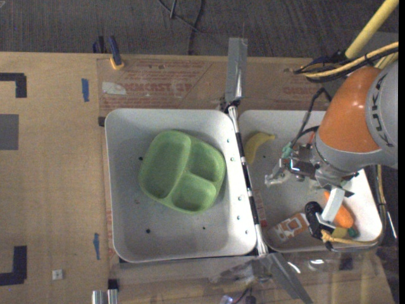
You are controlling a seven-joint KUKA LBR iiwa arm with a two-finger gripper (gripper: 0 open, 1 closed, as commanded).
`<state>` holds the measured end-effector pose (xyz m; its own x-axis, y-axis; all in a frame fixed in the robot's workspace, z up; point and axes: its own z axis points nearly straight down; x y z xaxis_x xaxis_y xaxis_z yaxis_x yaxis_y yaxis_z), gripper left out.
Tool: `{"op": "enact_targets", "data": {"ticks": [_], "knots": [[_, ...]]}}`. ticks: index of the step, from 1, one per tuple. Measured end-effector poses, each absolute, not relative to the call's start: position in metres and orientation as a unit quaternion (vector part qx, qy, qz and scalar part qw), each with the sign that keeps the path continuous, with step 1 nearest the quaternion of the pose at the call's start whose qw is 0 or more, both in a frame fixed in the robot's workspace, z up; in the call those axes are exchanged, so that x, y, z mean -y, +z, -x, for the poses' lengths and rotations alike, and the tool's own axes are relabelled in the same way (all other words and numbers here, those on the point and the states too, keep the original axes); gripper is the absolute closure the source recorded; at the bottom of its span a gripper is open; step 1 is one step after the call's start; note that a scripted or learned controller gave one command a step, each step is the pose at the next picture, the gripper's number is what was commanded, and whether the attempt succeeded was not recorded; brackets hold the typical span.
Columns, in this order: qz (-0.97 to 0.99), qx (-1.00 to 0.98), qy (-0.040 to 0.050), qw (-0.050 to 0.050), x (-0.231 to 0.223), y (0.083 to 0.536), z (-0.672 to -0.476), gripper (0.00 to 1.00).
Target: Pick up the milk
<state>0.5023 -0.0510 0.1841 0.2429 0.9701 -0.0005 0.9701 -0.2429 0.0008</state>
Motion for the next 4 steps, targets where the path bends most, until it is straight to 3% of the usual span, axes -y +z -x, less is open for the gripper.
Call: {"op": "enact_targets", "data": {"ticks": [1,2,3,4], "knots": [[-0.823,-0.569,-0.0014,-0.002,0.096,0.116,-0.478,0.0],[-0.749,-0.663,0.0004,0.001,0.085,0.184,-0.482,0.0],[-0.845,-0.535,0.0047,0.004,0.092,0.095,-0.483,0.0],[-0.846,-0.534,0.0034,0.005,0.093,0.104,-0.482,1.0]]}}
